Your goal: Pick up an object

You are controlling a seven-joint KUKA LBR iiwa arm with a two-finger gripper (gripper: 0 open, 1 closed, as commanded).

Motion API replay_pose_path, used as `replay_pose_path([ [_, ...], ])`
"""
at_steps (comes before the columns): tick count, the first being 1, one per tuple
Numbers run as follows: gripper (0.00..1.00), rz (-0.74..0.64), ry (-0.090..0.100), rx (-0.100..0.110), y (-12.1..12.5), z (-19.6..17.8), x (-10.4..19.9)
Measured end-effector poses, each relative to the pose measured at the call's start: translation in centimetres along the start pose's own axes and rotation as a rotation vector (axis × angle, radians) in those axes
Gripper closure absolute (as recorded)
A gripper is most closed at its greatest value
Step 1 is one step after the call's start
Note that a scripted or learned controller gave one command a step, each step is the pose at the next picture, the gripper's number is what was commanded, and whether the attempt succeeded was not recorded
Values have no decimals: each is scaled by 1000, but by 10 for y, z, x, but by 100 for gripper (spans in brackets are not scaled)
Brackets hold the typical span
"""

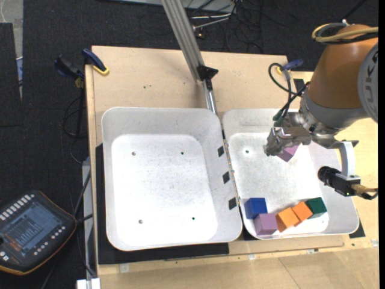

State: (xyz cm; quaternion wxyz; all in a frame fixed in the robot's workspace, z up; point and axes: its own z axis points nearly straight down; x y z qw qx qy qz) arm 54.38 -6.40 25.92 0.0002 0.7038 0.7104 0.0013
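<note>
My gripper (281, 147) hangs over the upper middle of the right bin (252, 120), below the grey and orange arm (340, 83). A small pink-purple block (290, 153) sits between its fingertips, partly hidden by them, and the fingers are shut on it. Along the bin's front edge lie a blue block (255, 207), a purple block (266, 223), two orange blocks (287, 217) and a green block (316, 206), all well below the gripper.
The left bin (109, 161) lies beside the right one, joined by black clips at the shared wall. A slanted metal pole (186, 35) ends at the back between the bins. A control pendant (30, 230) rests off the bench at lower left.
</note>
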Motion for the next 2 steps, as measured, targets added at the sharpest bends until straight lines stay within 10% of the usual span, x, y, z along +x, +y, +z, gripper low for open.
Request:
replay_pose_path([
  [2,100,0,0,2,-4,-5,116],
])
